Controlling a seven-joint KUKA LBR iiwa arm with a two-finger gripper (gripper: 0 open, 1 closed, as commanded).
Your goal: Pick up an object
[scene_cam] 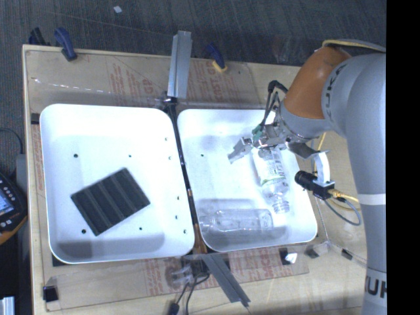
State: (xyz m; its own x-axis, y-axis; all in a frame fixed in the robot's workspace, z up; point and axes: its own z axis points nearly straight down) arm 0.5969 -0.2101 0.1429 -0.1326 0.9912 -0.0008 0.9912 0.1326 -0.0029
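Two clear plastic bottles lie in the right bin (197, 176). One bottle (272, 176) lies lengthwise near the bin's right wall; the other bottle (236, 219) lies across the near end. A dark ribbed flat block (110, 200) rests in the left bin (59, 130). My gripper (252, 149) hangs low over the right bin at the far end of the lengthwise bottle. It looks open, with one grey finger (237, 152) splayed to the left and nothing held between the fingers.
The grey arm with its orange band (315, 90) comes in over the right bin's far right corner. A black cable fitting (314, 184) juts out beside the right wall. A metal divider bar (178, 64) stands between the bins at the back.
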